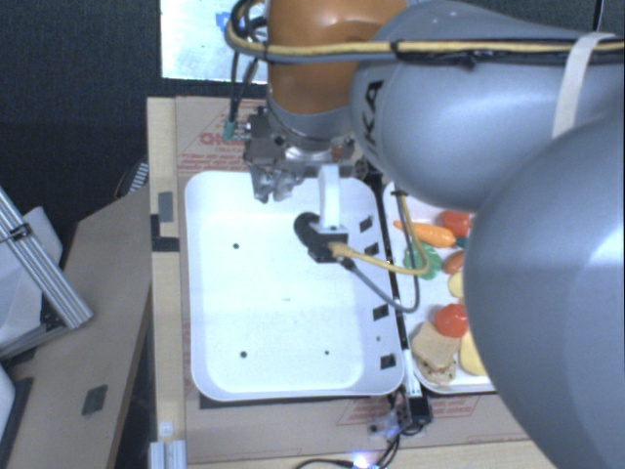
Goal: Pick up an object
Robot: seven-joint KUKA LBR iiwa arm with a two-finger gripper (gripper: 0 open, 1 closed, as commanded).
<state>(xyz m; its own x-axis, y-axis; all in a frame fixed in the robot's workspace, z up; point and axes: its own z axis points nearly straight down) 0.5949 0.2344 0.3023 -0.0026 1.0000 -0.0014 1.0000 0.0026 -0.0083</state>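
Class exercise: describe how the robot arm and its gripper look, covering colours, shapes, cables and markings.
The arm is bulky, rounded and grey, with an orange band above the wrist and dark lettering on its shell. A yellow cable runs along it. The gripper is a dark grey metal block.

Even, fairly bright light falls from above, and the left white bin is nearly washed out. The close grey arm looks soft and out of focus, with a pale sheen. Surroundings at left stay dim. The whole picture is slightly grainy.
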